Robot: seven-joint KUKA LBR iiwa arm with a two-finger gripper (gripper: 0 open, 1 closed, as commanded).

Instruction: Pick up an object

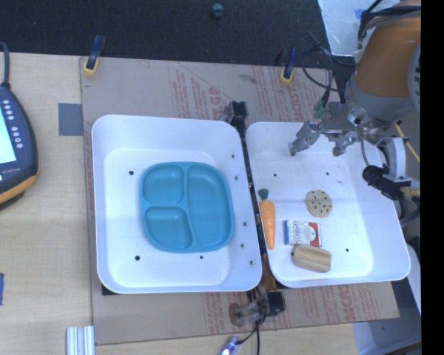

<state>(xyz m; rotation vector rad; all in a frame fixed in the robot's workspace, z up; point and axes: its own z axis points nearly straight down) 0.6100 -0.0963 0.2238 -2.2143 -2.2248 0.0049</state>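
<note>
Camera view: carrot (267, 224) lengthwise along bin (370, 268) wall, green top (263, 194) away from camera.

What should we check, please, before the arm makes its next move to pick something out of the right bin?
1. Hand carries nothing: ok, fingers spread with only white bin floor between them.
2. Targets in the right bin: ok, carrot, cookie, small packet and wooden block all lie there.
3. Hand is over a target: not ok, it hovers near the bin's far edge, away from the objects.
4. Objects spaced for a grasp: not ok for packet and block, which touch; the cookie lies apart.
5. Carrot has room: cannot tell, it lies along the bin's left wall.
6. Blue plate out of the way: ok, in the left bin.
</note>
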